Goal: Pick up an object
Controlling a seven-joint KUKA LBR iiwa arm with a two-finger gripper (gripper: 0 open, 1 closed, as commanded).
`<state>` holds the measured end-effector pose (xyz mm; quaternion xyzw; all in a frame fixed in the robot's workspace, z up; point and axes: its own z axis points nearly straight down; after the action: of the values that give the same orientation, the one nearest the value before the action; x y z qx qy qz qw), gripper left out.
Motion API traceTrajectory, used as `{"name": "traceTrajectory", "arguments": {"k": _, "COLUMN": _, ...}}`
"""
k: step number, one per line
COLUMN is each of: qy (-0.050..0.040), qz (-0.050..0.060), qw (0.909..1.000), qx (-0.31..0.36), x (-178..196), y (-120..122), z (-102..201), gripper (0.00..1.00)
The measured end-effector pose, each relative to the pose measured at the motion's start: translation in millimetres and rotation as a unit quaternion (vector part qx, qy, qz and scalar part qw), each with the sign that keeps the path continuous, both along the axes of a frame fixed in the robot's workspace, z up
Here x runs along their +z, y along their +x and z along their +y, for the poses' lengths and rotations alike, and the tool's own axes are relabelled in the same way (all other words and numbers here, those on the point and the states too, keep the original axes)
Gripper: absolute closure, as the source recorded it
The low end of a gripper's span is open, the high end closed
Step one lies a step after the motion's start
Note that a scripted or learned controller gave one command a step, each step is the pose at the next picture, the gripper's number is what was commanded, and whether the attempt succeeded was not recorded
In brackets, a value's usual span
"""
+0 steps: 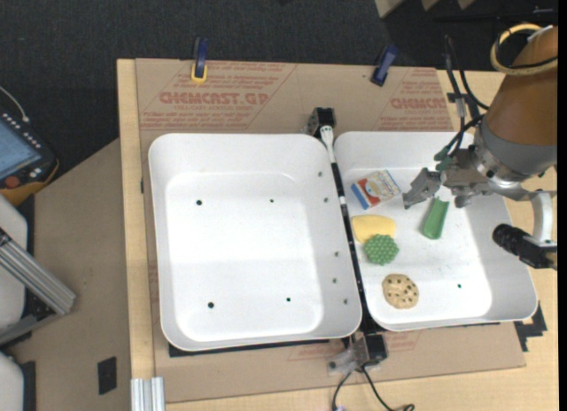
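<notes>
left bin [168, 223] | cardboard sheet [133, 179] under bins | blue clamps [200, 57] [384, 62] at far edge | black carpet [89, 11]

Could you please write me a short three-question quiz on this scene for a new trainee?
1. True or false: the cookie lies in the left bin.
2. What touches the yellow block on its near side? A) the green ball B) the green bottle C) the packet
3. Fill in: the gripper hovers over the ___ bin, close to the bottle.

Key
1. False: it lies in the right bin, nearest the front edge.
2. A.
3. Right.
</notes>
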<state>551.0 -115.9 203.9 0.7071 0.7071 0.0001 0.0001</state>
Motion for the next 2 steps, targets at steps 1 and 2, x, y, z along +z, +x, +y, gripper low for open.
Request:
{"name": "traceTrajectory", "arguments": {"k": 1, "qy": 0.0014, "qz": 0.003, "qw": 1.0, "qx": -0.001, "x": -6, "y": -74, "z": 16, "gripper": 0.0}}
{"name": "traceTrajectory", "arguments": {"k": 2, "qy": -0.0003, "qz": -0.001, "qw": 1.0, "qx": 0.0, "x": 4, "y": -71, "z": 15, "gripper": 1.0}}
